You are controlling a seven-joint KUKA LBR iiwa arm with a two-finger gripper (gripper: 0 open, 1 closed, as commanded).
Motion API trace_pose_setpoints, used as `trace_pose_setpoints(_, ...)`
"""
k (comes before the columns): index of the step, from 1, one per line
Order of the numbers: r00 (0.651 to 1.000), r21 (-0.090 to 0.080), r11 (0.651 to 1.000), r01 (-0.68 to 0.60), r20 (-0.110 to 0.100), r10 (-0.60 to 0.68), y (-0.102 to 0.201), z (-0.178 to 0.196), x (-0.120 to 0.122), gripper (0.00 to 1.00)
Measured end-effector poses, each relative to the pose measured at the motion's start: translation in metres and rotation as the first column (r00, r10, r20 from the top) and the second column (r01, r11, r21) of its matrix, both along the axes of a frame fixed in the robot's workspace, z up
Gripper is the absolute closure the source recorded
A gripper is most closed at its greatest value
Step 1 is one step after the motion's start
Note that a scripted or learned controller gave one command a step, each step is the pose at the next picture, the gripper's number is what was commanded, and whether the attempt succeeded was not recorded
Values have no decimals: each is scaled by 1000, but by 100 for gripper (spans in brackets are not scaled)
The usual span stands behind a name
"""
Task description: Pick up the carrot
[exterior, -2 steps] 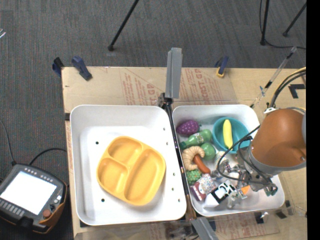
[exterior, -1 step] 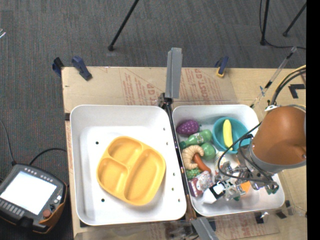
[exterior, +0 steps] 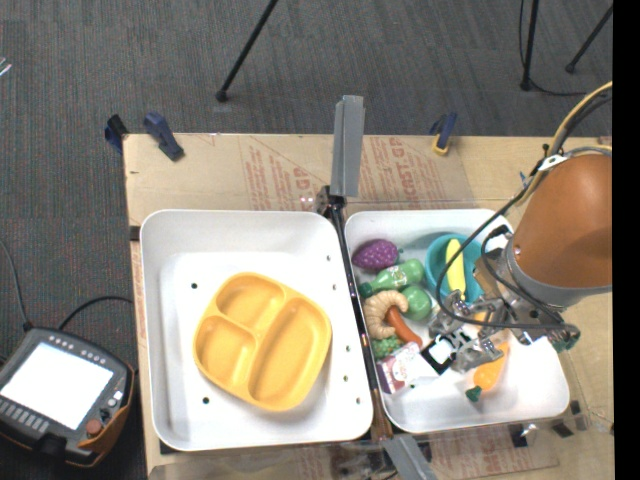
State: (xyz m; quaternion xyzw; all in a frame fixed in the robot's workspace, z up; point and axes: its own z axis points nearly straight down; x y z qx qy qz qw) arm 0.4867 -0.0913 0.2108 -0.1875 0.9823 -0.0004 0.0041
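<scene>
Orange carrot (exterior: pixel 489 375) lies just beside the claw (exterior: pixel 466 348).

Both white bins (exterior: pixel 165 268) present as smooth moulded plastic with a soft sheen. The yellow divided tray (exterior: pixel 262 340) is glossy plastic, catching light along its ridges. The counter (exterior: pixel 260 173) surface appears to be matt brown cardboard or fibreboard with red printing. The carrot (exterior: pixel 489 374) and the purple grapes (exterior: pixel 374 255) look like smooth toy plastic. The arm's orange band (exterior: pixel 570 223) is smooth and slightly glossy. The floor (exterior: pixel 120 48) reads as dark, matt, finely textured carpet.
</scene>
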Motion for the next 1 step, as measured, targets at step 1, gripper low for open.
trace_pose_setpoints(1, 1000, -2, 1000, -24, 3, 24, -1, 106, 19, 100)
